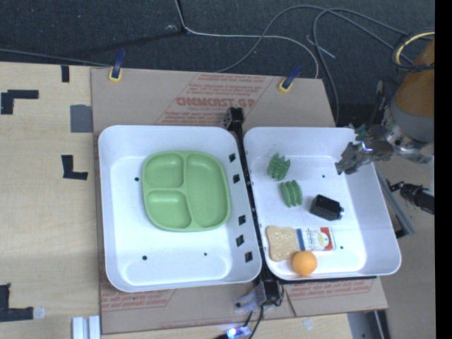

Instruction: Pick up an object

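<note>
orange ball [304, 263] front | arm [413, 108] above right bin [367, 210] edge

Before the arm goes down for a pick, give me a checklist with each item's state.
1. Gripper holds nothing: ok, nothing between its fingers.
2. Gripper over the right bin: ok, at its right edge.
3. Black block free of neighbours: ok.
4. Orange ball free of neighbours: not ok, it touches the bread slice.
5. Green tray out of the way: ok, in the left bin.
6. Finger opening: cannot tell.
</note>
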You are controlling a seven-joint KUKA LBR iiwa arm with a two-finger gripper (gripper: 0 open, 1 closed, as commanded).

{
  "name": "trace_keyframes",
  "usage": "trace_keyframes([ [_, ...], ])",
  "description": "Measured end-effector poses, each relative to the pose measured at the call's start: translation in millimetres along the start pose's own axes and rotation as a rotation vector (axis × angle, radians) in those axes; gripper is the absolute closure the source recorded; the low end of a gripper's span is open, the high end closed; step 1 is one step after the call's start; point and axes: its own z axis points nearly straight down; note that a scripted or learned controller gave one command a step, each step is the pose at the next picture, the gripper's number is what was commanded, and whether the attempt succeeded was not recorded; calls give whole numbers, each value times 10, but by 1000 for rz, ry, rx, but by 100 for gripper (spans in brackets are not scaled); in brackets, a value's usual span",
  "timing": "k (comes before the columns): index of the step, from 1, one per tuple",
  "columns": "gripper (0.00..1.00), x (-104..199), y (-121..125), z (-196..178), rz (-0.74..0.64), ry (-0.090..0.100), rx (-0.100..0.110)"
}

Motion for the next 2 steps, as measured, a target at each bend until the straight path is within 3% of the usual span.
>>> trace_keyframes([
  [1,100,-1,14,-534,0,0,1],
  [2,100,525,122,-320,-4,3,7],
])
